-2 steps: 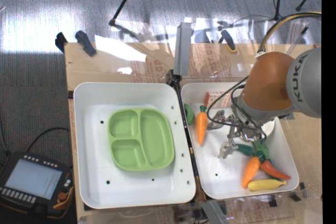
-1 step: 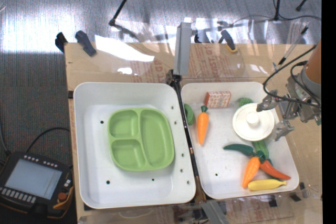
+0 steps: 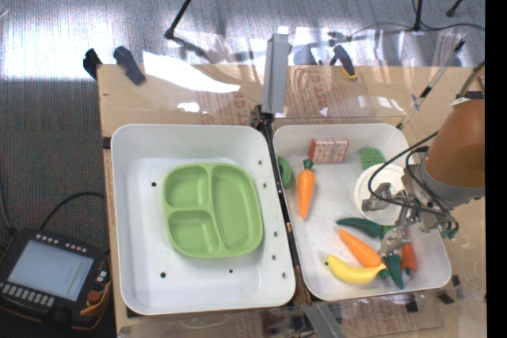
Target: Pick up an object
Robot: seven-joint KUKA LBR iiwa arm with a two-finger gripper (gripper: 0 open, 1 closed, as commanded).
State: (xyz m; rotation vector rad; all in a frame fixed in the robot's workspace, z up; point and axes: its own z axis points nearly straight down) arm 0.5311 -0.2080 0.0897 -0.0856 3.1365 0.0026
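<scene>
1. Your gripper (image 3: 394, 243) hangs low over the lower right part of the right bin (image 3: 317, 290), above a crowded cluster of toy food. Whether the claw is spread or pressed together you cannot tell from this view; wrist and cabling blur it.

2. Likeliest target, judged by position: the small orange carrot (image 3: 358, 248) lying aslant just left of the gripper, between the dark green pod (image 3: 363, 225) above it and the yellow banana (image 3: 352, 271) below.

3. Handling, as a judgement: these look like hollow moulded plastic, so light, stiff, smooth and a little slippery. The carrot tapers, so expect it to squirt out if pinched near the tip. Take it across the thick middle, jaws set square to its long axis.

4. Crowding is your risk: neighbours lie touching or nearly so, and a finger may land on the banana or pod instead.

5. Right bin contents, further: a larger carrot (image 3: 306, 190) standing apart at the left, a reddish box (image 3: 329, 150) near the top wall, a green textured piece (image 3: 371, 157) beside it, a white round dish (image 3: 371, 187), a red piece (image 3: 409, 256) and a dark green piece (image 3: 395, 271) under the gripper.

6. Left bin (image 3: 135, 146): a green divided plate (image 3: 212, 210) lies flat, three compartments bare.
</scene>
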